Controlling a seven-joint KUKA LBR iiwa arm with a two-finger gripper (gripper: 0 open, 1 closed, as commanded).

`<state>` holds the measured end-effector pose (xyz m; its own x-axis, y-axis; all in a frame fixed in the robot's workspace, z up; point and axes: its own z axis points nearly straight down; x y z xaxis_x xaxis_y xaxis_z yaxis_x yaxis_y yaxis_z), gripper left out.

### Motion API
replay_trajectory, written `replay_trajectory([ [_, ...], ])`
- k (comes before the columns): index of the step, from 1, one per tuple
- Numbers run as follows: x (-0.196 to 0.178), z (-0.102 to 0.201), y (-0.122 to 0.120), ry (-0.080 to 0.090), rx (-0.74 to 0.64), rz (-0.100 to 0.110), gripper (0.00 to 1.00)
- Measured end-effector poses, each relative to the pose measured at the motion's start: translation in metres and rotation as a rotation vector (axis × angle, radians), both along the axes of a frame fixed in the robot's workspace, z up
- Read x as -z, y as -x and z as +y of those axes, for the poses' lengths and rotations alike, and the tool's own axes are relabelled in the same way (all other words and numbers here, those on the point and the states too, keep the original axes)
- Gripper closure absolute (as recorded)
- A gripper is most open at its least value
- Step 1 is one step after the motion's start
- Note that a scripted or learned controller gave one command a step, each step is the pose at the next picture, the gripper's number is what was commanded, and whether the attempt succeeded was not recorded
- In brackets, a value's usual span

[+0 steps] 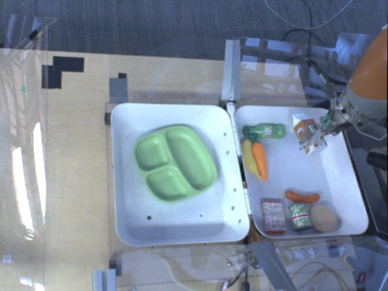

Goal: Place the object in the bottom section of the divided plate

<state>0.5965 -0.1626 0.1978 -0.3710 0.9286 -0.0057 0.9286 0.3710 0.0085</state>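
A green divided plate [176, 161] lies in the left white bin [133, 223]. Its bottom section [170, 184] holds nothing. My gripper [316, 138] hangs over the upper right part of the right bin [348, 180], reaching in from the right under the orange band [371, 71]. A small orange and white packet [304, 127] sits right against the gripper's tip. Whether it is gripped or just lying beside the tip is unclear.
The right bin also holds a green bottle [265, 131], a yellow banana [247, 156], a carrot [260, 160], a sausage [302, 196], two small cans [273, 215] [298, 216] and a beige egg-shaped item [324, 218]. A metal divider [231, 77] stands between the bins.
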Motion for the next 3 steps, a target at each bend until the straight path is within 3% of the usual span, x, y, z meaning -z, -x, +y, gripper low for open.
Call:
replay_trajectory([
  [1, -0.057, 0.068, 0.016, 0.001, -0.131, -0.002, 1.00],
  [2, -0.044, 0.127, -0.014, 0.000, -0.163, 0.003, 1.00],
  [3, 0.013, 0.208, -0.045, 0.001, -0.579, 0.004, 1.00],
])
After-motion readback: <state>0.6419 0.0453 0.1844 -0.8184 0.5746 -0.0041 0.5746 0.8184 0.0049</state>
